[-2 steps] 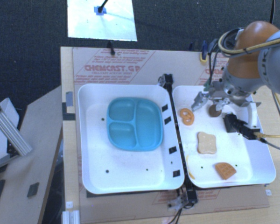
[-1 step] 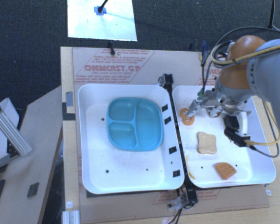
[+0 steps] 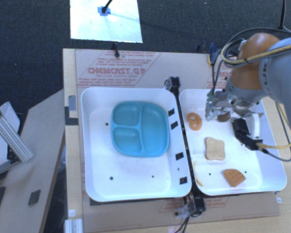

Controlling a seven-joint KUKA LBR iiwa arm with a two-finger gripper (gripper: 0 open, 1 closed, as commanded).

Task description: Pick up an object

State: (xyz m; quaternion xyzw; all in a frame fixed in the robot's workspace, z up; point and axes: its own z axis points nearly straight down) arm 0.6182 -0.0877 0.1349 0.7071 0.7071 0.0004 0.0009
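Bins first, left to right: your left bin point(image 3: 94, 178) carries a blue plate point(image 3: 139, 128) with three compartments, lying flat and well apart from the arm. Past the black divider point(image 3: 180, 135), the right bin point(image 3: 271, 176) holds what you can pick. Nearest the divider sits a small orange ring point(image 3: 194, 121), a pretzel-like piece. Below and a little right of it lies a pale slice point(image 3: 215, 148), like toast, its long axis running roughly up and down the view. Lower right again is a darker orange wedge point(image 3: 234, 177), near the bin's front wall. The gripper point(image 3: 215, 111) hangs over the upper part of that bin, low over the floor, with a small brown piece point(image 3: 223, 116) just beside its right edge; whether that piece lies under the tool or merely next to it you cannot settle from here. How the tool is set is too dark and crowded to read, so treat its state as unknown, and nothing is visibly held. What matters for your next move: the ring lies just left of the gripper and slightly lower in the view, close but apart, while the slice sits straight below it, farther off. I judge the ring or the brown piece the likelier target, and a short sideways shift would precede any descent.
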